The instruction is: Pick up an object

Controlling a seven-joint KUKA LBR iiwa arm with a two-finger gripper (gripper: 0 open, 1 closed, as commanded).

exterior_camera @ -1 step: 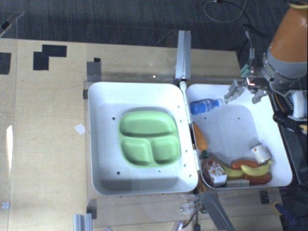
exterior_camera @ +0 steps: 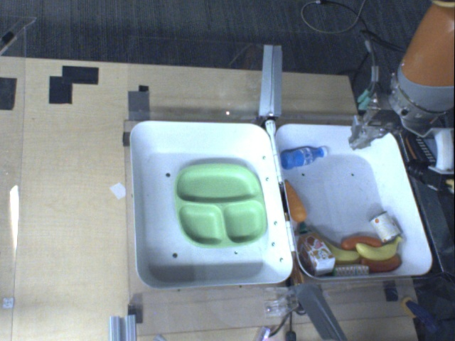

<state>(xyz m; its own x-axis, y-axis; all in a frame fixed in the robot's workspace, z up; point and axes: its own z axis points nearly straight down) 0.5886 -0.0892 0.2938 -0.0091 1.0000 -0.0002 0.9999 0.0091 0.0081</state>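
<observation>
**Gripper poised over the right bin's far corner**

Camera view: the gripper [exterior_camera: 360, 132] hangs at the far right corner of the right bin [exterior_camera: 409, 190], with nothing seen between its fingers; whether they are spread or pressed together I cannot tell. A blue bottle [exterior_camera: 303, 156] lies near the bin's far left. A banana [exterior_camera: 379, 248], red items and a small can [exterior_camera: 384, 226] crowd the near edge. The left bin [exterior_camera: 153, 190] holds a green divided tray [exterior_camera: 220, 202].

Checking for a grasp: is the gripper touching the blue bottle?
Apart. The camera view shows bare white bin floor between the gripper and the blue bottle.
</observation>
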